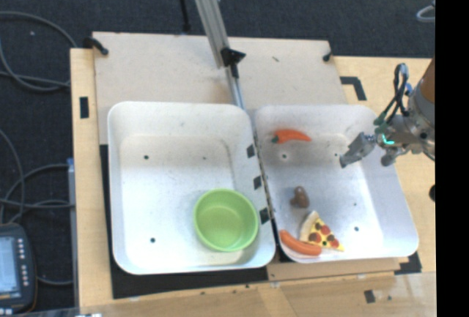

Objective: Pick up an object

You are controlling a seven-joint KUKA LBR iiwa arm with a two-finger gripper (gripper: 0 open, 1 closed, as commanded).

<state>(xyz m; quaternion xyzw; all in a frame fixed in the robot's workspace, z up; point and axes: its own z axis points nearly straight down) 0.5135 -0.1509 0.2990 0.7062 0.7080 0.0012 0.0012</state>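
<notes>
Nearest my camera, a pizza slice (320, 232) and a sausage (300, 243) lie at the right bin's (381, 224) front edge, a brown lump (300, 197) just behind them and an orange carrot (292, 136) near the back wall. My gripper (364, 149) hangs over that bin's right side, holding nothing; how far open, I cannot tell. A green bowl (226, 219) sits in the left bin (146, 162).

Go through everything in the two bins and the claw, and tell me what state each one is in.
green bowl: upright, in the left bin.
orange carrot-like piece: lying flat, right bin, near the far wall.
brown lump: resting mid-bin.
pizza slice toy: lying flat at the near edge.
orange sausage-like piece: lying beside the pizza slice.
claw: over the right bin, holding nothing visible.
</notes>
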